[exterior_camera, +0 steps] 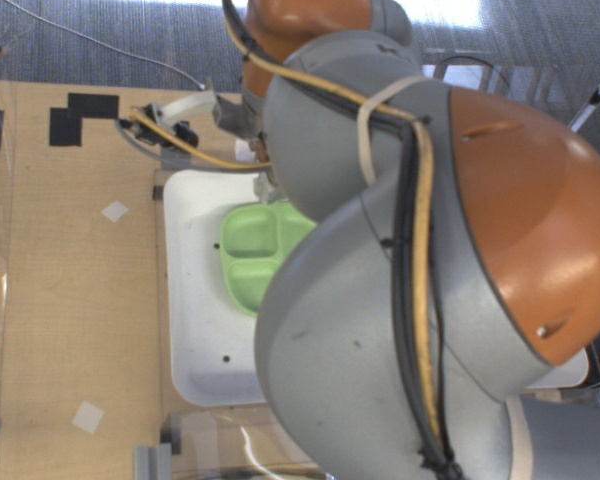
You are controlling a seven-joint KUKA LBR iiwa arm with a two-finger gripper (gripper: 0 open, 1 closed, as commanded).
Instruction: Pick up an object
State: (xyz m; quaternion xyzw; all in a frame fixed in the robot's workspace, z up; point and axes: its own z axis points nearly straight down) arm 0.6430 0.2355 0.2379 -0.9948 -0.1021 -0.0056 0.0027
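A light green divided tray (255,253) lies in the white bin (195,298), its right part hidden behind the arm. The big grey and orange arm (430,268) covers most of the view from the right. Its wrist end (245,118) with yellow cables sits above the bin's far edge.
The bin rests on a tan bench (70,268) with black tape marks (80,118) at the far left and small white tags on its surface. Cables (175,133) run along the bin's far rim. A grey bracket (152,460) stands at the near edge.
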